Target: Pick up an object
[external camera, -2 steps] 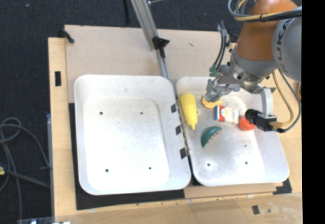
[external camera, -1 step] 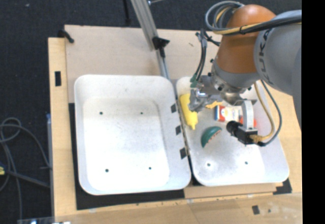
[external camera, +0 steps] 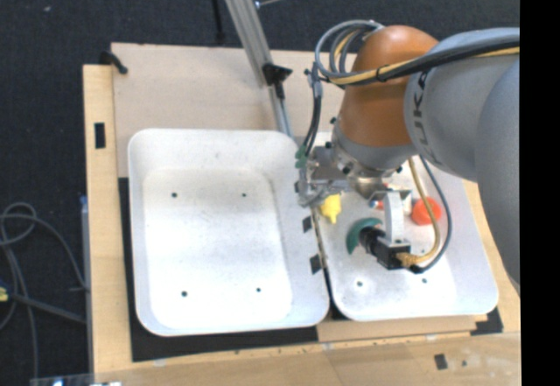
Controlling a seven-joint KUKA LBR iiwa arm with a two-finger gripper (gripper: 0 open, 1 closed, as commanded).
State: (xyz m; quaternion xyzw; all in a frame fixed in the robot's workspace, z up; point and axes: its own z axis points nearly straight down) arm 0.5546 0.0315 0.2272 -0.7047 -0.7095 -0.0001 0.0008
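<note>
My gripper hangs over the left side of the right bin, close to the wall between the two bins. A small yellow object shows right at the gripper's lower end; whether it is gripped or just lying below is unclear. A dark green curved piece lies just below and right of it on the bin floor. An orange object sits further right, partly hidden behind the arm's cables.
The left bin lies beside the right one with its white floor showing. A slanted metal rail runs from the top of the view down to the bins' far edge. The big grey and orange arm covers the right bin's far half.
</note>
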